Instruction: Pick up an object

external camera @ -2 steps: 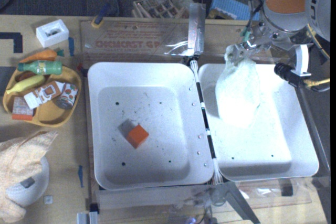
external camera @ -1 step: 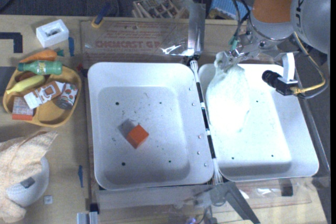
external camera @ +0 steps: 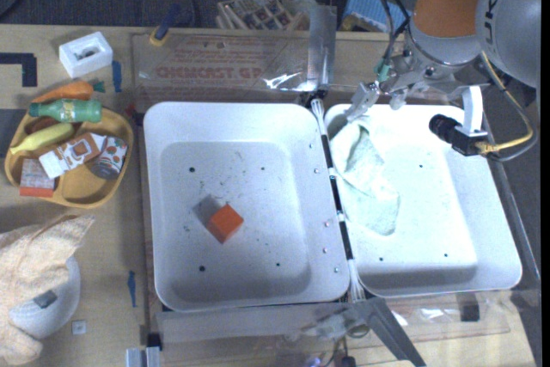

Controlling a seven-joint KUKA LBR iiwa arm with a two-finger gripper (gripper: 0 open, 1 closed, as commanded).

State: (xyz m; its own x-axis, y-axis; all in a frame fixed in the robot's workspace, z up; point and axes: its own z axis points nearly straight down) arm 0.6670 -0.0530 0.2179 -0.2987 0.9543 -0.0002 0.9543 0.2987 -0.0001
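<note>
A pale green cloth (external camera: pixel 369 180) lies crumpled in the right bin (external camera: pixel 481 219), against its left wall. Its upper corner rises toward the bin's back left corner. My gripper (external camera: pixel 378 99) hangs over that corner, open, with one fingertip (external camera: pixel 356 107) just above the cloth's top edge. Nothing shows between the fingers. An orange block (external camera: pixel 226 223) with a grey side sits alone in the middle of the left bin (external camera: pixel 172 142).
A yellow bowl (external camera: pixel 86 193) with bottles and packets stands left of the bins. Near it are a white box (external camera: pixel 86 54) and a beige cloth (external camera: pixel 39 271). A clear plastic sheet (external camera: pixel 223 69) lies behind the left bin. Cables and a black sensor (external camera: pixel 451 133) hang from my wrist.
</note>
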